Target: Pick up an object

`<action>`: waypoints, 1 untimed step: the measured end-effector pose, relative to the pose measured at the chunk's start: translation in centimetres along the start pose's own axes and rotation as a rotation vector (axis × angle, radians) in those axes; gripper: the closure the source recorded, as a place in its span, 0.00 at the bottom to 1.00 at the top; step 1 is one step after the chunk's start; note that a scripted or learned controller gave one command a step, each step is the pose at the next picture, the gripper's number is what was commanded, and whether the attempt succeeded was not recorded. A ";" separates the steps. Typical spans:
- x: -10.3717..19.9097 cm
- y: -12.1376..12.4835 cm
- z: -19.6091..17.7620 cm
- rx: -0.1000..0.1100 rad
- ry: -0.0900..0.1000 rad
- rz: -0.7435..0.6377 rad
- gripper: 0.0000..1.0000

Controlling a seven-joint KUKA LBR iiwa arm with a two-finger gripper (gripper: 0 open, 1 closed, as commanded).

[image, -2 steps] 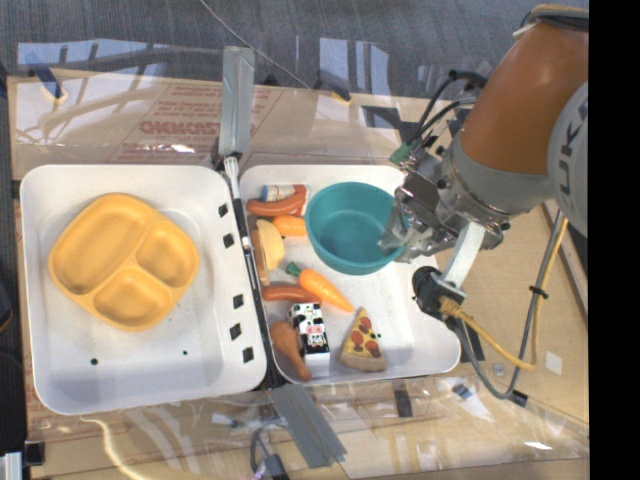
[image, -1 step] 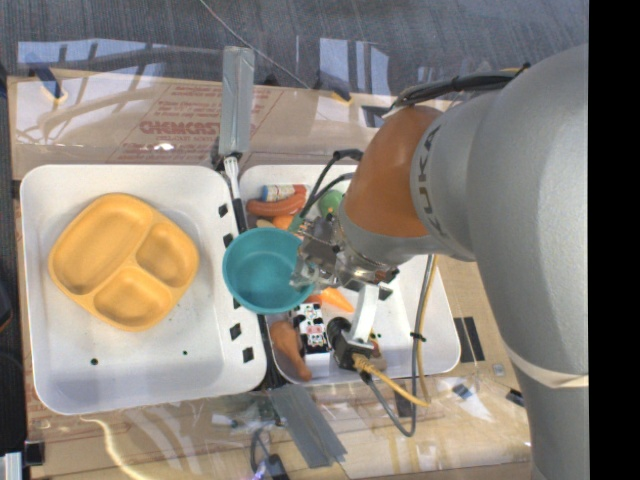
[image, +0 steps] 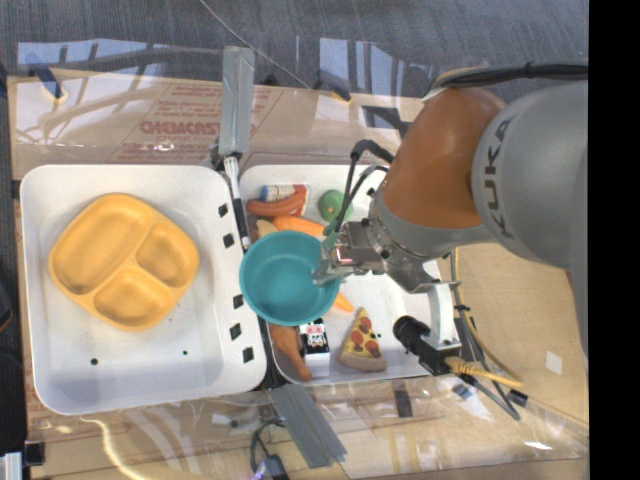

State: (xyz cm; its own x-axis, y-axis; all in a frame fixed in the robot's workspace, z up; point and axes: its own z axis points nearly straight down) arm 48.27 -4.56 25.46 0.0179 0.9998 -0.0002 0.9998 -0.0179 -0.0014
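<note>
One pincer [image: 331,262] is at work here. It hangs over the right bin [image: 290,175], just at the right rim of a teal bowl [image: 283,282]. We cannot tell how far it is open, because the wrist hides its tip from above. We also cannot say that it has hold of the bowl. We see only that its tip meets the rim, or stands directly over it.

From the pincer, the bowl lies toward the left bin [image: 60,368] and a little toward the near edge of the bench. Its far side reaches over the wall between the two bins. The bowl is round, so it has no long axis to line up with. Its mouth faces up to the camera, and we judge that only the thin rim offers a grip. The nearest part of this rim is the side where the pincer already stands.

Under and around the bowl lie other things: an orange carrot [image: 303,226] behind it, a sausage [image: 281,206] and a green piece [image: 330,205] further back, and a pizza slice [image: 362,344] in front, close to the bowl. A yellow divided plate [image: 124,258] rests alone in the left bin, well apart from the pincer.
</note>
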 end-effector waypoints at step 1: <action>2.8 -0.7 6.1 0.007 0.001 0.354 1.00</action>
State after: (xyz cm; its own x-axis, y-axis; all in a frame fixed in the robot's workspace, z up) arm 47.57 -1.74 19.36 0.3636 0.9316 -0.0013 0.9315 -0.3636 -0.0085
